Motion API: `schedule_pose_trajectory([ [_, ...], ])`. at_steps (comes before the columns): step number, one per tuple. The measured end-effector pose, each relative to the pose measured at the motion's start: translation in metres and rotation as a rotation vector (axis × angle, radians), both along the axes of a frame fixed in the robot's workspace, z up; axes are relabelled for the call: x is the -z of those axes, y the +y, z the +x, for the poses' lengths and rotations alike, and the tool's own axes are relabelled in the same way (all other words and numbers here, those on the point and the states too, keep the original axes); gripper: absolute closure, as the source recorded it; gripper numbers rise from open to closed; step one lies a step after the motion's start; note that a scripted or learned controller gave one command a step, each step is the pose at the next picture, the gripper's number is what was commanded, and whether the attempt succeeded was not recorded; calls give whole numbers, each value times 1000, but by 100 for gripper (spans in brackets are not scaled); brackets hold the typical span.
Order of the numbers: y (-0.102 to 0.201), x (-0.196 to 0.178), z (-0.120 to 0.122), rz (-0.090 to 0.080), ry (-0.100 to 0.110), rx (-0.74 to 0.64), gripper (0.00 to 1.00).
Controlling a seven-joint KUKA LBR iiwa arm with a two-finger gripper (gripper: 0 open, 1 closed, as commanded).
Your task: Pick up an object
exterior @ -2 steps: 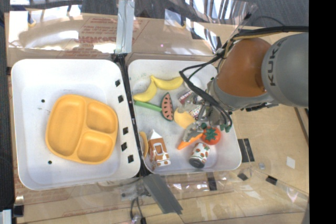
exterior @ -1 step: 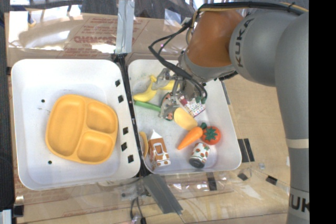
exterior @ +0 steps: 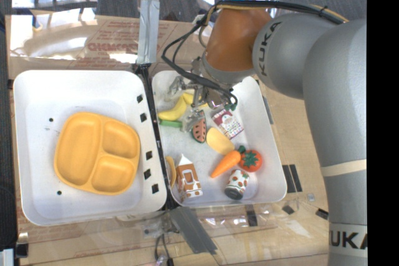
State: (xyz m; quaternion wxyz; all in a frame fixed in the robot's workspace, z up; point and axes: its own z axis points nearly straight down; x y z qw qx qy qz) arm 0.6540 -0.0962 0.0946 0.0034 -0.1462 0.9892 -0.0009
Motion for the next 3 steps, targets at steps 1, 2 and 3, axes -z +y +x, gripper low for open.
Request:
schedule_pose_trajectory([
  [1, -2, 0, -11, -1, 4, -112, 0],
  [2, -1, -11, -9, -2, 0, -115, 100],
  [3, 29, -120, 6, -2, -6, -176, 100],
])
